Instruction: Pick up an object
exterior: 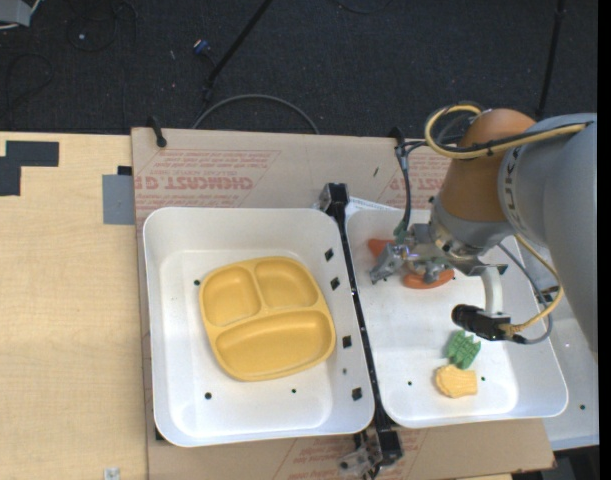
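My gripper [400,259] is low in the back part of the right bin [530,393], near the divider between the bins. Right beside it, partly hidden under the wrist, lies a flat orange object [428,278]; a small red-orange bit [401,240] shows just behind the gripper. Whether the gripper touches the orange object I cannot tell. A green toy [464,349] and a yellow toy [456,381] lie together nearer the front of the same bin, apart from the gripper.
A yellow divided plate [268,316] lies in the left bin [175,388]. A black divider bar [351,303] runs between the bins. The grey arm [550,198] and its cables [505,323] overhang the right bin's back right.
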You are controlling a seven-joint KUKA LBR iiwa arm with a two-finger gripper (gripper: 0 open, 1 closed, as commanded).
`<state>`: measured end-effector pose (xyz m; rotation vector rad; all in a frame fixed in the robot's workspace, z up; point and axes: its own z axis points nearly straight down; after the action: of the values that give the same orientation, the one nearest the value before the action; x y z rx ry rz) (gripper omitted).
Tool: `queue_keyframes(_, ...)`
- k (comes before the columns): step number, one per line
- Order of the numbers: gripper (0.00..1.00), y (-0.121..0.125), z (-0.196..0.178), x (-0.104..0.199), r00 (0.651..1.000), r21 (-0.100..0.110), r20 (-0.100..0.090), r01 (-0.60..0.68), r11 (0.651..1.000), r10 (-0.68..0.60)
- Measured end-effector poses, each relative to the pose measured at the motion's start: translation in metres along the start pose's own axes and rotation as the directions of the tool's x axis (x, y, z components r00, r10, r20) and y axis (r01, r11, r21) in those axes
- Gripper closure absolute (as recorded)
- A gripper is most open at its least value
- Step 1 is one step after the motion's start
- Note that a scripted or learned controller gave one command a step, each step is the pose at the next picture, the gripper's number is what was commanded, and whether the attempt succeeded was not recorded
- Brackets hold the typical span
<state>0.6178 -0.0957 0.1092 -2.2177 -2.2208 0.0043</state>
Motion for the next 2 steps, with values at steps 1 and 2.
queue_keyframes(1,0.00,0.004,0.015,-0.002,1.000,-0.014,0.007,-0.001,1.000,0.001)
queue_keyframes(2,1.00,0.004,0.005,-0.003,1.000,-0.015,0.005,-0.004,1.000,0.004)
